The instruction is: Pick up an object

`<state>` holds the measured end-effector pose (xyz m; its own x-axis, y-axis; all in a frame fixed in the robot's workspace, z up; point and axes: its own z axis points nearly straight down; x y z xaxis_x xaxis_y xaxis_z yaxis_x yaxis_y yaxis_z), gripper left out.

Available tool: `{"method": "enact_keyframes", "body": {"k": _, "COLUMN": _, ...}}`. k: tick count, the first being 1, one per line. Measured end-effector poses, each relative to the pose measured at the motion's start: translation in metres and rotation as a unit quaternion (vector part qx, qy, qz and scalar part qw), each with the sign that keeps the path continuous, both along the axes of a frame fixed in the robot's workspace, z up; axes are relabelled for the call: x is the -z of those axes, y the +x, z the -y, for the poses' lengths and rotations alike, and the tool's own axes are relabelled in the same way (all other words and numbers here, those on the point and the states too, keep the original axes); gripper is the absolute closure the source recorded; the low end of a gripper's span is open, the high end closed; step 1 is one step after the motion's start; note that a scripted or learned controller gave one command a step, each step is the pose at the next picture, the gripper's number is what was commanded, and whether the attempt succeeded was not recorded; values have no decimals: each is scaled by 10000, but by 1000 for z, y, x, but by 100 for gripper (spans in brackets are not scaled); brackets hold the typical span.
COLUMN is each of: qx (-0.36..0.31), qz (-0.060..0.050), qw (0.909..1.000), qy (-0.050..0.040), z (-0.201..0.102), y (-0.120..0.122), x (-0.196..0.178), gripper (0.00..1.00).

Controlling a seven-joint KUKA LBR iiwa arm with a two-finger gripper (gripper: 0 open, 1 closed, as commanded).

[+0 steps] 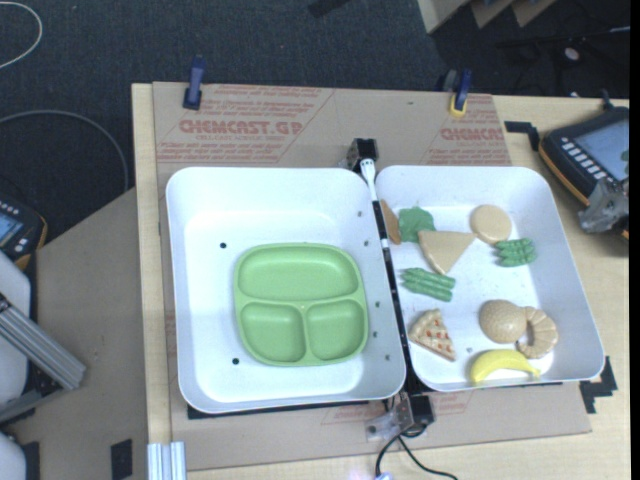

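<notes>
Since any item will do, the green bean pod (pixel 428 284) looks to me the easiest choice: it lies at about 9 o'clock in the right bin (pixel 560 218), apart from its neighbours. A cheese wedge (pixel 445 250) is near at its 1 o'clock and a waffle slice (pixel 432 334) at its 6 o'clock. I would come straight down and close across the short width of the pod, away from the bin wall. The state of the gripper I cannot tell. At 9 o'clock, the left bin (pixel 200 218) holds a green plate (pixel 300 303).
</notes>
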<state>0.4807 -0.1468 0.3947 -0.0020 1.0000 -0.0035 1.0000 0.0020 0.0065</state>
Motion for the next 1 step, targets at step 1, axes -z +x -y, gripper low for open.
{"method": "enact_keyframes", "body": {"k": 1, "qx": 28, "qz": -108, "qw": 9999, "qy": 38, "z": 37, "y": 0, "x": 219, "gripper": 100}}
